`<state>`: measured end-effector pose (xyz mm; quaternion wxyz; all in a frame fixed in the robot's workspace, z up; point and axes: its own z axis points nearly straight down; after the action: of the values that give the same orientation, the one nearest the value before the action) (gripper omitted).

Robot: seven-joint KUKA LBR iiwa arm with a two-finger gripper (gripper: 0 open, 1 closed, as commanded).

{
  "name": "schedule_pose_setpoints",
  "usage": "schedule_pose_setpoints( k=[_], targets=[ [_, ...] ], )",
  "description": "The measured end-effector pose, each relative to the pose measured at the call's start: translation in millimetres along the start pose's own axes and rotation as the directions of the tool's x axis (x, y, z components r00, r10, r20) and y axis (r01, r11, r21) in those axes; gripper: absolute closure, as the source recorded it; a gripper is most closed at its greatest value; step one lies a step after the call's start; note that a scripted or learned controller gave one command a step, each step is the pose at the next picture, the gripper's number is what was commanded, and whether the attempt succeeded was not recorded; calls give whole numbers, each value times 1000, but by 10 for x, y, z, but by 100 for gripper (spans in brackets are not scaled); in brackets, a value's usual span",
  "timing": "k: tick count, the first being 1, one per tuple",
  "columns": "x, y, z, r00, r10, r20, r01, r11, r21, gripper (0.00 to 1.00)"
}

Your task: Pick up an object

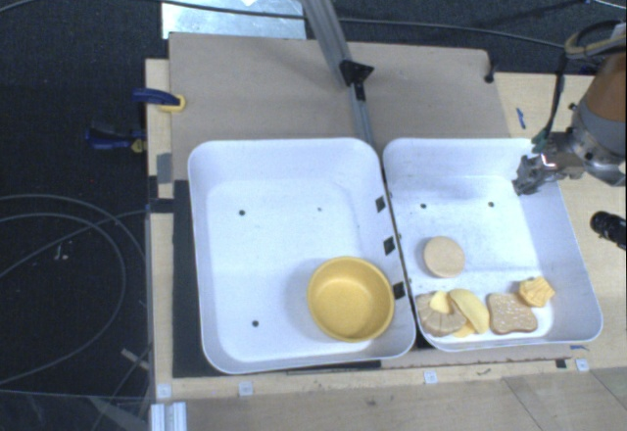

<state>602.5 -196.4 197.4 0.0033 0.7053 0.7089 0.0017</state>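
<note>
Camera view, looking down at a slant: we see a tan, flat-topped table (294, 86) carrying two shallow white bins with rounded corners and smooth, matte walls. The left bin (265, 174) is the larger surface in frame; its floor is mostly bare, and a round yellow bowl (351, 297) with a smooth rim sits upright near its front right corner, close to the divide between the bins. The right bin (460, 179) touches the left along their shared edge, where small black clips mark the seam. A grey pole (323, 13) runs diagonally from the top of the frame down to that seam.

The arm (602, 111), grey with an orange band, enters at the right; its tool (534, 169) hangs over the right bin's far right rim. We cannot tell how far the tool is parted, and we see nothing between its tips.

The candidate objects lie along the front of the right bin, well apart from the tool: a flat round tan disc (444, 256); a brown speckled toast-shaped slice (510, 313); a curved pale-yellow piece (471, 310) just beside a brownish round piece (439, 318); and a small orange-yellow chunk (536, 291) near the right wall. The rear half of the right bin offers open floor.
</note>
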Motion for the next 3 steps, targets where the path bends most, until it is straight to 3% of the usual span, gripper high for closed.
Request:
schedule_pose_setpoints(
  k=[1, 3],
  targets=[
    [-4, 22, -499, 1000, -2, 0, 2, 1000, -1, 100],
    [1103, 342, -506, 1000, -6, -4, 6, 1000, 3, 100]
  ],
)
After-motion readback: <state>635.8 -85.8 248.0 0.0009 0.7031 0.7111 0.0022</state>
